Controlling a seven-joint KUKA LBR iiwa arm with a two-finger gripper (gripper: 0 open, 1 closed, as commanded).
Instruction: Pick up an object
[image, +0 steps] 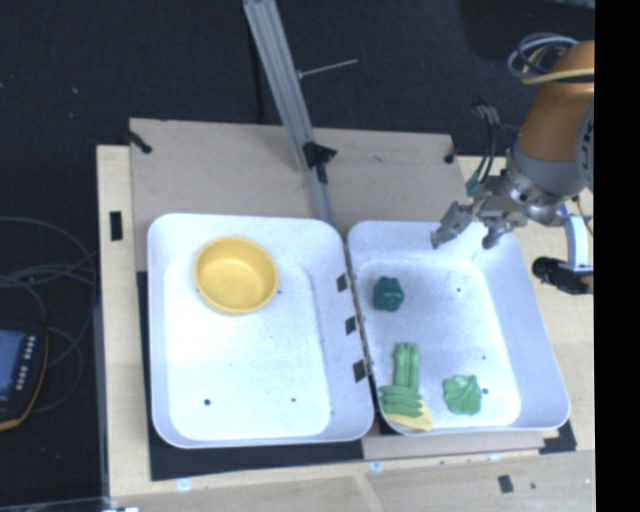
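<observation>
In the right bin lie three green things: a dark green lump near the left wall, a long green and yellow toy at the front, and a light green leaf-like piece at the front right. My gripper hangs over the bin's far edge, open, with nothing between its fingers. It is well behind and to the right of the dark green lump.
The left bin holds a yellow bowl in its far left part. A grey metal pole slants in from the top toward the gap between the bins. Black clips sit on the divider.
</observation>
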